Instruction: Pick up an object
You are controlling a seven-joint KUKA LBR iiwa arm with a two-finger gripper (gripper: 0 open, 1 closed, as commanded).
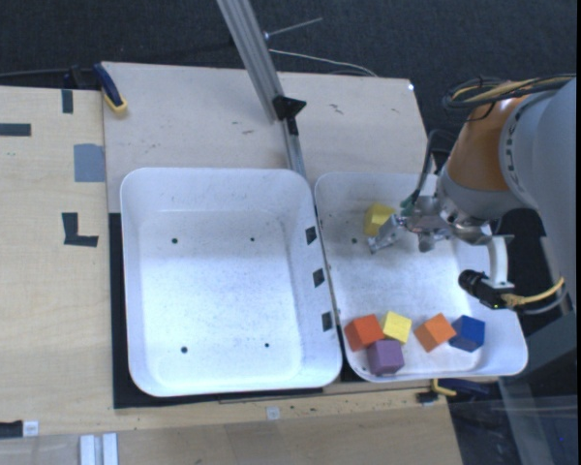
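Five blocks point(413, 337) are gathered along the right bin's point(484, 366) near edge, while a yellow block point(378, 218) is gripped between the fingers point(383, 240).

Two bins sit side by side on the bench point(223, 124). The gripper point(395, 231) hangs over the far part of the right bin point(341, 201), the arm reaching in from the right. Just to the gripper's left, touching or nearly touching its tip, lies one block point(377, 219). Well nearer than the gripper, along that bin's front wall, five more blocks point(397, 326) cluster in a loose row. The left bin point(140, 260) lies well to the gripper's left.
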